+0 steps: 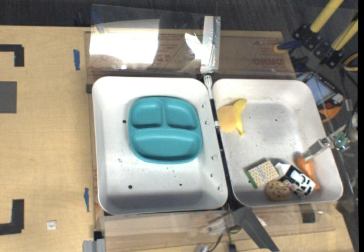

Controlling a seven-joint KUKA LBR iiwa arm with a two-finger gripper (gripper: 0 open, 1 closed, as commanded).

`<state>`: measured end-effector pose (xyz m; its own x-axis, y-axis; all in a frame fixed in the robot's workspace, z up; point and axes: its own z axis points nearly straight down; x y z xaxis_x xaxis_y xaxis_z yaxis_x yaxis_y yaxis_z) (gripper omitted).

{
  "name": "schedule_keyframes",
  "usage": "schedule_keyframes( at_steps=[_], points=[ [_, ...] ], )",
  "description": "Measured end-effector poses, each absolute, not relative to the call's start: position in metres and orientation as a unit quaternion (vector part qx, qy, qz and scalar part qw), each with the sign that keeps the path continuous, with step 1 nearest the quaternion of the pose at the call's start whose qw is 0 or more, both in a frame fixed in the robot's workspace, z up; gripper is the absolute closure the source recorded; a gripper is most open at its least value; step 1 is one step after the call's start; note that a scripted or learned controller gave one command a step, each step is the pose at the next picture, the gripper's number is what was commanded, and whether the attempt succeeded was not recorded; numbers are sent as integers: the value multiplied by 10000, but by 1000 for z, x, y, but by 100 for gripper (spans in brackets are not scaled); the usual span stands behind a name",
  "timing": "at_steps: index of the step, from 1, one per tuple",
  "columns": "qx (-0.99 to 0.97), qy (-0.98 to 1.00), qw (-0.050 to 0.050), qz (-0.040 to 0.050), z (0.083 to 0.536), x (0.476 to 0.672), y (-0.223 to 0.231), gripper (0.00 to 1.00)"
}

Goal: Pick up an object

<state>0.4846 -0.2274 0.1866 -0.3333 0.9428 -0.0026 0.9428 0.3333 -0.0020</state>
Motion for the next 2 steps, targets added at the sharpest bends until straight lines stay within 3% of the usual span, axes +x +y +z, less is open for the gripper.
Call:
schedule_keyframes(
  at_steps=[1, 2],
  points=[
    [6518, 7583, 4, 24, 105, 483, -210, 0],
    [6321, 7749, 14, 23, 87, 507, -203, 0]
  ],
)
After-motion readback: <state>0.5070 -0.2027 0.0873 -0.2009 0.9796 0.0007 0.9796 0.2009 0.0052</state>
